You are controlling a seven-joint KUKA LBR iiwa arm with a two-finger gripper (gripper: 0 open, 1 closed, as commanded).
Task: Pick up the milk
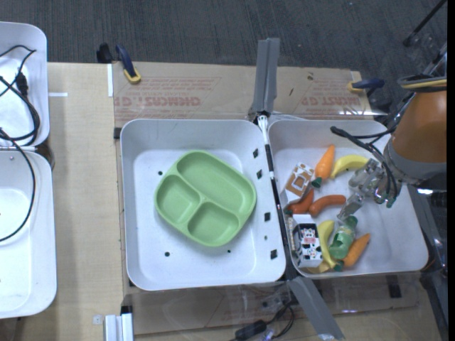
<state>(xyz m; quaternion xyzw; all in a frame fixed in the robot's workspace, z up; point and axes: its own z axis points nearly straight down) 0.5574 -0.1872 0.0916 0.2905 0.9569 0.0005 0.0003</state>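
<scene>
Your hand (353,206) sits low in the right bin (398,258), right side of frame, fingers slightly apart with nothing between them, tips just above the green toy (340,244). Arm enters from the right edge, wrist angled down-left. Milk (307,239), the cow-print carton, lies at the bin's lower left, near the hand, untouched.

A pale wooden bench top (78,162) covered by a flattened brown cardboard sheet with red lettering (192,94) stands on dark grey carpeted floor (192,13). Blue-handled clamps (128,64) grip the cardboard's far edge.
</scene>
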